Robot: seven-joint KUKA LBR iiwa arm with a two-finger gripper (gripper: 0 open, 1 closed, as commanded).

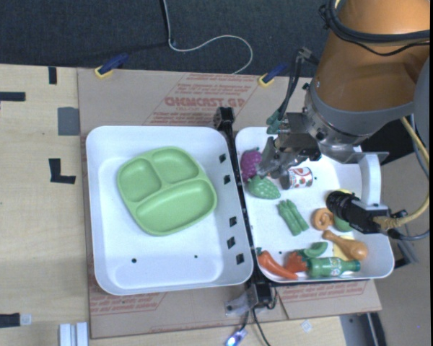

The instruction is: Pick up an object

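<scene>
The gripper [273, 170] hangs low over the near-left part of the right bin [379, 166], its dark fingers pointing down among the toy food. Whether they are spread or closed cannot be told: they merge with the dark wrist parts above, and nothing is visibly caught between them.

Right beneath the fingertips lies a green leafy toy [263, 188], touching or almost touching them. Just to their left sits a purple toy [250, 162], against the bin's left wall. Just to their right is a small red-and-white can [301, 178]. Below them and a little apart lies a green pod [293, 217]. Farther off, along the bin's near edge, are a carrot [272, 265], a green bottle [333, 267] and a drumstick [345, 245].

The leafy toy seems the likeliest target. It looks like light, hollow moulded plastic: stiff, smooth and somewhat slippery, not fragile. Its rounded, lumpy shape could squirt sideways under a pinch, so a hold across its narrower middle, fingers straddling both flanks, would probably serve best. The purple toy crowds 1 side, which may leave little room for the left finger.

The left bin [105, 193] holds a green 3-part plate [166, 190], well apart from the fingers.
</scene>
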